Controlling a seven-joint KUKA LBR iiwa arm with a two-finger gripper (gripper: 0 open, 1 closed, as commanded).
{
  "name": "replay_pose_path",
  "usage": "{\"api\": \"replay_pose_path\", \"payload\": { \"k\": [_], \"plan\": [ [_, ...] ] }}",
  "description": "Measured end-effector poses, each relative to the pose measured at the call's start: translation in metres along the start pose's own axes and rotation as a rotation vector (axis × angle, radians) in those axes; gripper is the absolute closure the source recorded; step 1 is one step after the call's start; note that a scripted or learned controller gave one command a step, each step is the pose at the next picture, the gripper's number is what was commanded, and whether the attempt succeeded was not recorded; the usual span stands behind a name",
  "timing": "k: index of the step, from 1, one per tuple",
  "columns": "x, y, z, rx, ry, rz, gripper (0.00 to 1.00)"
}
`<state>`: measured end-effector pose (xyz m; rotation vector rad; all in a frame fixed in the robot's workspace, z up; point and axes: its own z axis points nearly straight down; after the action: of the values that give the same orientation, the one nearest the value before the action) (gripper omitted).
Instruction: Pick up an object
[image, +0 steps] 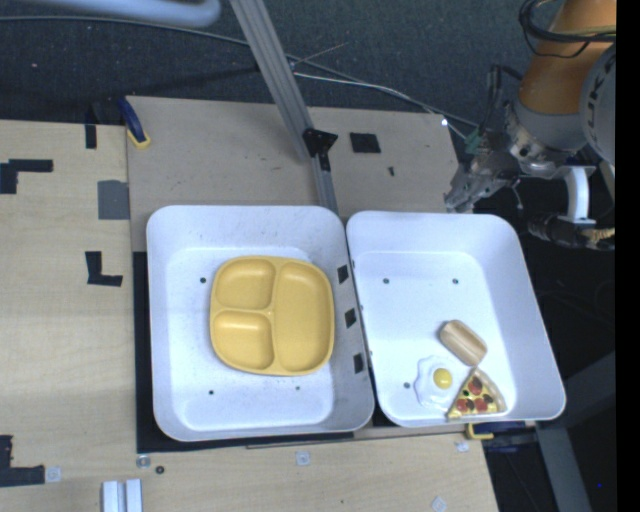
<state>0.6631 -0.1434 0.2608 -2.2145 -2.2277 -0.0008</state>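
Three toy foods — tan bread roll (462, 342), fried egg (437, 381), pizza slice (476, 396) — cluster in the right white bin's (420, 245) 5 o'clock corner, at 6 o'clock from the jaws (468, 187) beyond its far rim, roll lying 10-to-4; jaw state unreadable.

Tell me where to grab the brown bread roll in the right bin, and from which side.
Grip the bread roll across its narrow width at mid-length, coming straight down. It lies flat, tilted diagonally, so the fingers should close across its short axis. The fried egg and pizza slice sit just below it, so avoid approaching from that side.
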Motion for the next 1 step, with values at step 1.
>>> {"api": "replay_pose_path", "payload": {
  "k": [1],
  "plan": [
    [0.0615,0.0018,0.0139,0.002,0.001,-0.001,1.0]
  ]
}}
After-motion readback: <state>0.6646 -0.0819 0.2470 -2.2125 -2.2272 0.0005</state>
